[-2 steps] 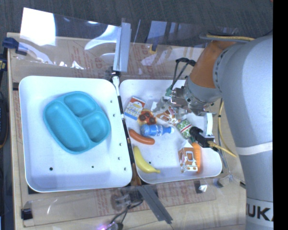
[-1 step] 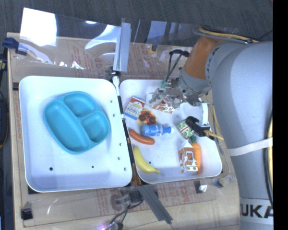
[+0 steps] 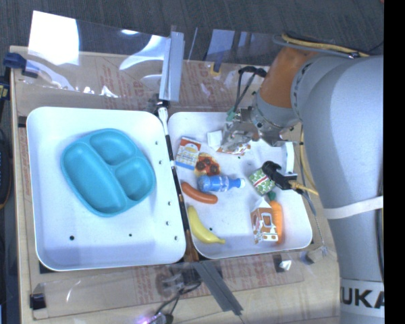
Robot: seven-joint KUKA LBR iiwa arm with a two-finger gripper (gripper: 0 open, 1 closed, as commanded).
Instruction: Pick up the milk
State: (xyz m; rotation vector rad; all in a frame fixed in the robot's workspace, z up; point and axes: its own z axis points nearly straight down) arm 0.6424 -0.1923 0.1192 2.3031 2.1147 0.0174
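Banana [image 3: 204, 229] lies at the right bin's [image 3: 293, 243] near edge. Farther in, the milk [image 3: 187, 152] lies flat by the left wall, its long axis running near‑to‑far. Beyond hangs the gripper [image 3: 236, 138], apart from it; its grip cannot be told.

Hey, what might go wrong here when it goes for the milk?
Crowding is the main risk. The milk carton lies against a red snack packet and close to the blue bottle, so a grab may catch or shove those. The carton also sits near the right bin's left wall, which may block a finger. The tool hangs over other clutter at the bin's far end.
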